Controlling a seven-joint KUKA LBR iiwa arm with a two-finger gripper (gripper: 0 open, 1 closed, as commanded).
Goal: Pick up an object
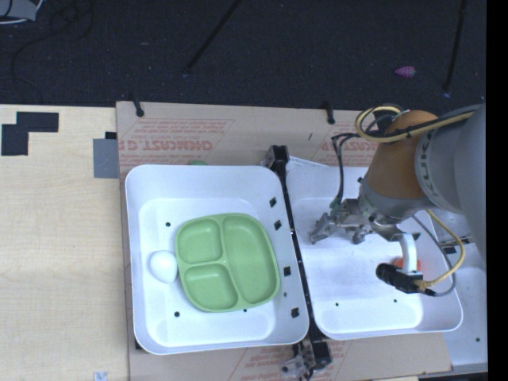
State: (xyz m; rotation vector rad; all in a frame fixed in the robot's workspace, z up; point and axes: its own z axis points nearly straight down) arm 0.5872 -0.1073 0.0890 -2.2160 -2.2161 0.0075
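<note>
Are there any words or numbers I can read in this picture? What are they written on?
Red print on the cardboard sheet behind the left bin: upside down from here and too blurred to read for sure.
More red print on the cardboard at the front edge: too small to read.
Nothing is written on the green plate or the white ball.
</note>
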